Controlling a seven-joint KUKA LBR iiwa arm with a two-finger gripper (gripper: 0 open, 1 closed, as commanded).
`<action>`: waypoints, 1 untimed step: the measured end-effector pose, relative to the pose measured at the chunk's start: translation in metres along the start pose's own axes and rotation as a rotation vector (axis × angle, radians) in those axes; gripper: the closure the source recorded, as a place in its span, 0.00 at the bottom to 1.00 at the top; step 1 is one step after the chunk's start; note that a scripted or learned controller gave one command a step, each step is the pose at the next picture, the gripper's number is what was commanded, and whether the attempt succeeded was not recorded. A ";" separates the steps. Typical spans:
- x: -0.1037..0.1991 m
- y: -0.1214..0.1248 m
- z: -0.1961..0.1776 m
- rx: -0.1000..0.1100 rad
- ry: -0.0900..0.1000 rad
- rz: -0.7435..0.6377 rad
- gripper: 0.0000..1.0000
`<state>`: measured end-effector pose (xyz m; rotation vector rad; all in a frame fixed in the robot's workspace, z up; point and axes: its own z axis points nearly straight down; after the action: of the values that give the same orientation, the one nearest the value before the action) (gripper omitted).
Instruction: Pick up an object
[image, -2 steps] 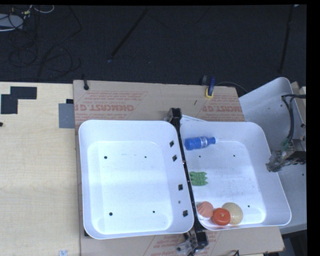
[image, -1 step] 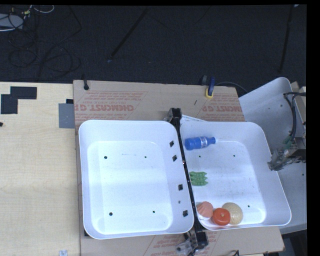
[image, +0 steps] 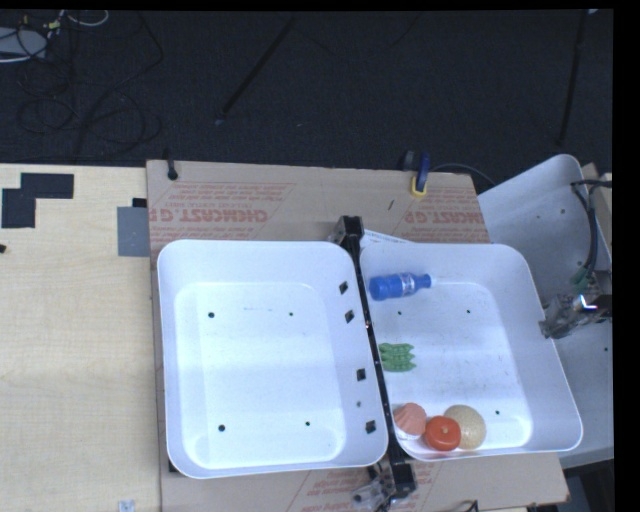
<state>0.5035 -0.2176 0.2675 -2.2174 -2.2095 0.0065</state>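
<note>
Bottle (image: 399, 286), blue with a pale cap, lies on its side in the right bin (image: 520, 330), well to view-left of the claw (image: 563, 320) and a little higher in frame. Cap end points toward the claw side.

Green item (image: 397, 357): small, knobbly, farther from the claw than the bottle, low and view-left of it, close to the divider between the bins.

Cluster of three in the bin's near corner, down and view-left of the claw. Pink piece (image: 409, 417) is farthest from the claw. Red round piece (image: 442, 433) is in the middle, touching both neighbours. Pale round piece (image: 467, 424) is nearest the claw.

Claw: sits at the right bin's outer rim, apart from every object. Small, dark and partly cut off. Cannot tell how far open it is. Nothing seen in its hold.

Left bin (image: 190, 350) is on the far side of the divider from the claw. Both bins rest on cardboard (image: 260, 205).
</note>
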 end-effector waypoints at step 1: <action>0.000 0.000 -0.009 0.001 0.000 -0.003 1.00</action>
<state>0.5036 -0.2180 0.2768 -2.2129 -2.2122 0.0074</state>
